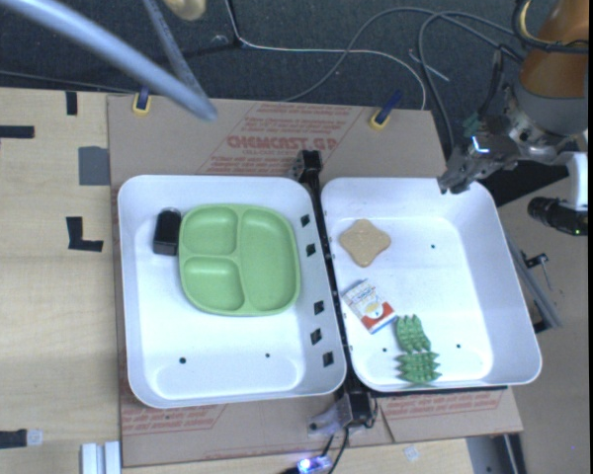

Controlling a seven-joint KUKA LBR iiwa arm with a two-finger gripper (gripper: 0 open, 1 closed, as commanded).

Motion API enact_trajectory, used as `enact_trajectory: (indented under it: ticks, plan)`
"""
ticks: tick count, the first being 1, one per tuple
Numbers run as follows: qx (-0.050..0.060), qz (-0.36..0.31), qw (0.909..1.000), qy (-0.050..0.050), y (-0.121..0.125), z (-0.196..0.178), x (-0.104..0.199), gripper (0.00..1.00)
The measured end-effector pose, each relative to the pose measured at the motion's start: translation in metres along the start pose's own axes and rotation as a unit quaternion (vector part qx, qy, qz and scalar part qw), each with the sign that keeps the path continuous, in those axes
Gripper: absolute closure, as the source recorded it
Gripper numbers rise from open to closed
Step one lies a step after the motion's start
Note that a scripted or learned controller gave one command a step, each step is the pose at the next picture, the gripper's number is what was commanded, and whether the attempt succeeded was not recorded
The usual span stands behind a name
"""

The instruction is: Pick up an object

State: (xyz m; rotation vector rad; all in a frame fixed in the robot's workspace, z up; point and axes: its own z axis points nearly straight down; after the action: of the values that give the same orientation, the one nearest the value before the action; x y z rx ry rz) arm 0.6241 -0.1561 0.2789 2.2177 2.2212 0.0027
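Brown cardboard covers the counter (277,141) under the two white bins, with dark cables trailing across the dark backdrop above. We see the left bin (153,363) holding a green divided plate (240,261) with a small black block (166,232) just beside its left rim. Our right bin (494,294) carries the likelier targets: a tan toast-shaped piece (363,242) near the divider, a small red and white packet (368,304) below it, and a green ridged toy (415,349) toward the bin's near edge, all lying apart from one another.

Our pincer (458,179) hangs at the far right corner of the right bin, just over its rim, with nothing between its tips; whether it is spread or pressed together we cannot tell from this angle.

We judge the pick has not begun, so the choice of target matters most. We would favour the toast piece: it is nearest, sits alone on bare white floor, and leaves room on both sides for the tips. We should travel over it first, come straight down with the tips set across its narrower width, and stay off the divider wall. The flat packet looks harder to get under, and the green toy lies close to the bin's wall
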Motion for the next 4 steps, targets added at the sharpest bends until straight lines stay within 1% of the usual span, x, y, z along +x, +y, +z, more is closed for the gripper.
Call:
enact_trajectory:
  ticks: [1, 2, 3, 4]
  plan:
    - [0.002, -0.001, 1.0, 0.0, -0.008, 0.004, 0.047, 1.0]
    - [0.002, -0.002, 1.0, 0.0, 0.0, 0.006, 0.097, 1.0]
    - [0.002, -0.002, 1.0, 0.001, -0.006, 0.008, 0.151, 1.0]
    - [0.002, -0.002, 1.0, 0.0, -0.001, 0.011, 0.204, 1.0]
